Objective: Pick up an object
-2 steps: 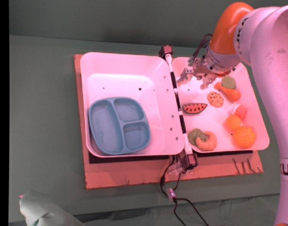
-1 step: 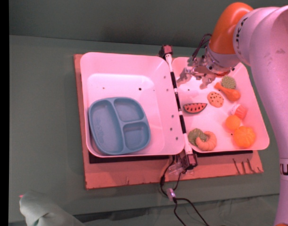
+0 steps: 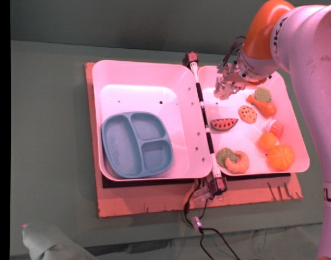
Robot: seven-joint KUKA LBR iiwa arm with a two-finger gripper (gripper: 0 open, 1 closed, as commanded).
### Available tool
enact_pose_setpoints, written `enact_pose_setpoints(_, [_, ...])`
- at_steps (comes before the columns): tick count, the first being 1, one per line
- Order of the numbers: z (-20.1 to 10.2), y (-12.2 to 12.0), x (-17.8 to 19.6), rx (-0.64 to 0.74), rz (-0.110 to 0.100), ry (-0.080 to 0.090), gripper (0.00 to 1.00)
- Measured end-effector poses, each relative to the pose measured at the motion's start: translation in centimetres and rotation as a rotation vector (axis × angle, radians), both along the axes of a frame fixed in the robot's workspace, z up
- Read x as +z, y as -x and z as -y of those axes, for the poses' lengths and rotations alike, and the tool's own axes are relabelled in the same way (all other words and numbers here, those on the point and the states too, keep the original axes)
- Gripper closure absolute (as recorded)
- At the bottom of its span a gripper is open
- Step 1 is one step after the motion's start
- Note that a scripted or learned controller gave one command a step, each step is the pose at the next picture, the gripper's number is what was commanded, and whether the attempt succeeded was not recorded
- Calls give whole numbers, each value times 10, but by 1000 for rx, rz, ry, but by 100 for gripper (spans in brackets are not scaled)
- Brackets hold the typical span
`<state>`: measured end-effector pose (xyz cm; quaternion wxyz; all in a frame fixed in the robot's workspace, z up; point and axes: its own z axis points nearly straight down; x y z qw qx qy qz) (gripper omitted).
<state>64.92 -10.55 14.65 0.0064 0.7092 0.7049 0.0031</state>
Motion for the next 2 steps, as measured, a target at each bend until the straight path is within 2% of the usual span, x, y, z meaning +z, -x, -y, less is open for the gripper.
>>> enact_pose_setpoints(2, [-3, -9, 129, 5, -1, -2, 100])
